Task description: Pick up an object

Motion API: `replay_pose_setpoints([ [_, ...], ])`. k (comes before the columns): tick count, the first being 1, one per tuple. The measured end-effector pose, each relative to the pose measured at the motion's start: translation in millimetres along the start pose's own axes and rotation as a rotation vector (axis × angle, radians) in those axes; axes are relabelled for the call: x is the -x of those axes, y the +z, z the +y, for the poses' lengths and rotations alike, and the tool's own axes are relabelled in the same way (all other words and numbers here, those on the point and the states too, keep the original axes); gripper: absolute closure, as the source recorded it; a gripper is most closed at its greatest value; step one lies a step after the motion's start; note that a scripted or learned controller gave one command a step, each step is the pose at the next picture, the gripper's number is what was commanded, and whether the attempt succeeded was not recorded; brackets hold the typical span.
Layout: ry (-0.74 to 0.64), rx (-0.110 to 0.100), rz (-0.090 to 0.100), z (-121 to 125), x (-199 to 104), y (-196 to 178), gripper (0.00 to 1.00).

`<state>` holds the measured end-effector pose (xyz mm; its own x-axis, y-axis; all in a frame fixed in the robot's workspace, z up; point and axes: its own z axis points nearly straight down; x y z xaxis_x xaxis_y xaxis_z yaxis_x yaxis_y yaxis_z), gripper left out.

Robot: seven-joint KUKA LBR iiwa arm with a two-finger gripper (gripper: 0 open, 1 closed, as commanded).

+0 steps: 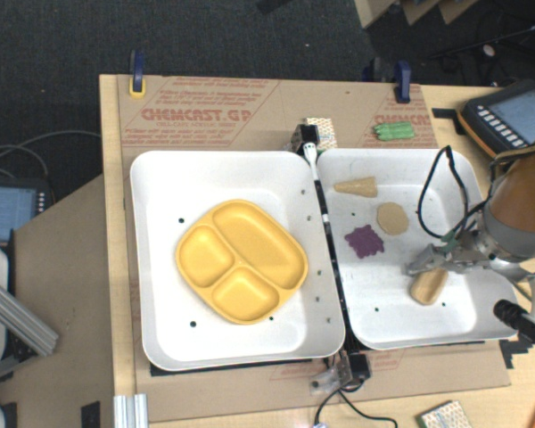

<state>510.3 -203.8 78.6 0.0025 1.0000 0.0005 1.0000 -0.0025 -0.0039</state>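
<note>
Camera view shows our hand (439, 262) low in the right bin (374, 324), touching the tan bread-like piece (428, 285) just beneath it; whether it grips, we cannot tell. It looks light, firm; take it across its middle.

Bins (152, 239) both white, small black dots on the floors. Tray (241, 259) in left bin: solid yellow, no pattern. Right bin: cone (356, 186) tan, disc (392, 218) tan/light brown, purple piece (365, 240), loaf (427, 285) tan, slightly darker at one end. Bench (205, 114) is light brown board with red printed lettering. Green item (394, 132) on the board behind the right bin. Clamps (137, 74) at the back edge: blue, the left one with a yellow tip. Arm (517, 208): orange band, grey below it; black cable (441, 194) looping over the right bin. Gripper (441, 261) grey metal. Floor dark grey.
</note>
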Motion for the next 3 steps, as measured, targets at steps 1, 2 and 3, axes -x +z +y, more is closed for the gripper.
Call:
replay_pose_setpoints([
  [1,-0.001,0.008,-0.003,1,-1,-16,1.0],
  [2,-0.01,0.009,-0.001,63,-64,-6,1.0],
  [3,-0.004,0.009,-0.003,61,-60,-17,1.0],
])
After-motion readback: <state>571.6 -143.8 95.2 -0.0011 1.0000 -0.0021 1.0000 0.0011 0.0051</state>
